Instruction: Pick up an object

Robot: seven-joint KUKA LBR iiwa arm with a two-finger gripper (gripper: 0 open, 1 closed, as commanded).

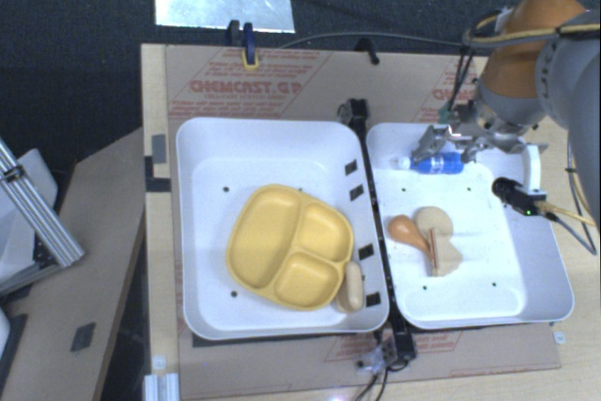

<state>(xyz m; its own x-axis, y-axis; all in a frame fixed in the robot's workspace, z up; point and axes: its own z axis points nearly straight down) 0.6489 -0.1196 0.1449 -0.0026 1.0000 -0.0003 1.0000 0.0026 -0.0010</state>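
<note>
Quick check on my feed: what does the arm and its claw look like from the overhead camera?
The arm is grey, rounded, with an orange band above the wrist. Thin dark and green cables run down beside that band. The claw is small, grey, metallic. A black module with a tiny green light sits beside it.

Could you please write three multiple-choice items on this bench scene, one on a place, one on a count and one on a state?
1. Where does the yellow divided tray lie?
A. left bin
B. right bin
C. on the bench outside the bins

2. How many compartments does that tray have?
A. one
B. three
C. six

3. How does the blue bottle rest?
A. upright
B. on its side
C. stacked on the tray

Answers: 1 A, it sits on the floor of the left bin. 2 B, its ridges mark off three wells. 3 B, it lies flat in the right bin under the end effector.
</note>
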